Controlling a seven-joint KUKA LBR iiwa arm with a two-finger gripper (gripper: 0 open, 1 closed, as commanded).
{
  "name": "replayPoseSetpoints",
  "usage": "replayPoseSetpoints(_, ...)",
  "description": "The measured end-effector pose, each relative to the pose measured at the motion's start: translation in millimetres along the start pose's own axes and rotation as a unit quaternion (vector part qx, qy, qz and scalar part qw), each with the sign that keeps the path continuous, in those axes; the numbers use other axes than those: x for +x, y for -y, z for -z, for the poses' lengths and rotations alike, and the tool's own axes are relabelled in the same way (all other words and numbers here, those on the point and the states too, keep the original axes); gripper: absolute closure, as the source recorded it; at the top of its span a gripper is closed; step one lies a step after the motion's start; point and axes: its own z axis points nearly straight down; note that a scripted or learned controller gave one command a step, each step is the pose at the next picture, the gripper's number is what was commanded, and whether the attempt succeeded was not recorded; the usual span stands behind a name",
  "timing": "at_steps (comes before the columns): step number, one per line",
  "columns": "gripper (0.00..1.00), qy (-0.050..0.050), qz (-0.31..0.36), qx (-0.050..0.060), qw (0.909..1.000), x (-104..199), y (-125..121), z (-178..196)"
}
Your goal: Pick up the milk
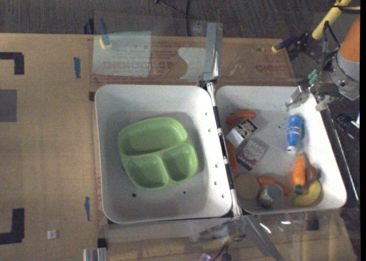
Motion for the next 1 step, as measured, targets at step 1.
replayPoseSetpoints(1, 0.0, 0.001, 0.076, -0.002, 0.9971, 29.5, -22.4, -99.5)
